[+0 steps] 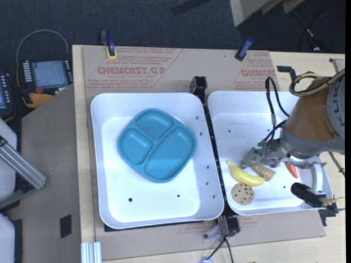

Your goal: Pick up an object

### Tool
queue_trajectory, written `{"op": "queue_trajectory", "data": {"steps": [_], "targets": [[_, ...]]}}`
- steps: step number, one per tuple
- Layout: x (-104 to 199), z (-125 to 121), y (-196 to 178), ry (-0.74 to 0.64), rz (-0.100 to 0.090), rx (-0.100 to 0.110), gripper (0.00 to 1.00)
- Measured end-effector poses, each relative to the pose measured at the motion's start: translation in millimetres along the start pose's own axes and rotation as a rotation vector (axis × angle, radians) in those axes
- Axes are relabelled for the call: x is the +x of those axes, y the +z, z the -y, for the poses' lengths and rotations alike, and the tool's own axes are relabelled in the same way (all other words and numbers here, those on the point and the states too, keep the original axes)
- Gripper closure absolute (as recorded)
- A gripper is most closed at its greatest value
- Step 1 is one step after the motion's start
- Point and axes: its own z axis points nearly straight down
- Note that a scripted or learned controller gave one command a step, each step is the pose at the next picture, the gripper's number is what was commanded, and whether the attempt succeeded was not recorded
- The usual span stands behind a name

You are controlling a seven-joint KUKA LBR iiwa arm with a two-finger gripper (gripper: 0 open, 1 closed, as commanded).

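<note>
Right bin (241, 111): a shallow white bin that carries the loose things, all gathered toward its near edge.
Banana (244, 175): yellow, lying flat near the middle of the right bin's near half, its left tip toward the wall shared with the left bin.
Cookie (242, 193): round and brown, resting just beside the banana, close to the near edge.
Tan piece (265, 172): a small ridged item touching the banana's right end; what it is I cannot tell.
Red piece (292, 170): small, partly hidden under the arm, toward the right edge.
Left bin (109, 196): carries a blue divided plate (157, 144) near its centre, well apart from the arm.
Gripper (256, 158): low inside the right bin, just beyond the banana and the tan piece; whether it is spread or closed I cannot tell, and nothing is visibly between its tips.
Progress: the approach looks made, but no object is lifted; every item lies on the bin floor.
Left to do: close on one item, likely the banana or the tan piece, and raise it clear.
</note>
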Motion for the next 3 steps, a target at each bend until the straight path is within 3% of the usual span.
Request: {"op": "queue_trajectory", "data": {"steps": [1, 3], "targets": [[-0.5, -1.4, -13.5, 0.001, 0.003, -0.007, 1.00], [5.7, -2.5, -101.2, -0.002, 0.005, -0.013, 1.00]]}}
